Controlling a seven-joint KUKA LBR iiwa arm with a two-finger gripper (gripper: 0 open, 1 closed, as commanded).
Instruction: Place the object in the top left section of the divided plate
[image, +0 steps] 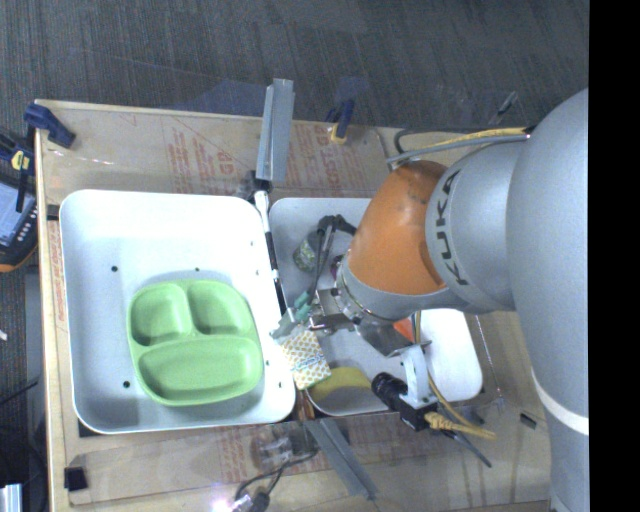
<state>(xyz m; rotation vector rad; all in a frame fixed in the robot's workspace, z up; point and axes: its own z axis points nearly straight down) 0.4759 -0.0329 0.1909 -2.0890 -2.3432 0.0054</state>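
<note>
Plywood bench under two white bins. Whether the gripper (300, 322) is spread or pressed together cannot be told; it is seen low in the right bin (290, 215), just above a soft-looking patterned cloth piece (303, 357) beside a yellow rounded object (343, 380). Light, limp handling is judged; a bunched edge would be pinched. The green divided plastic plate (196, 342) lies in the left bin (90, 300).

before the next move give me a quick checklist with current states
1. Plate sits flat in the left bin: ok.
2. Its top left section is free: ok.
3. Tool is over the right bin, near the wall between the bins: ok.
4. Object held in the tool: cannot tell; the arm hides most of it.
5. Yellow item and patterned piece lie below the tool in the right bin, not on the plate: not ok.
</note>
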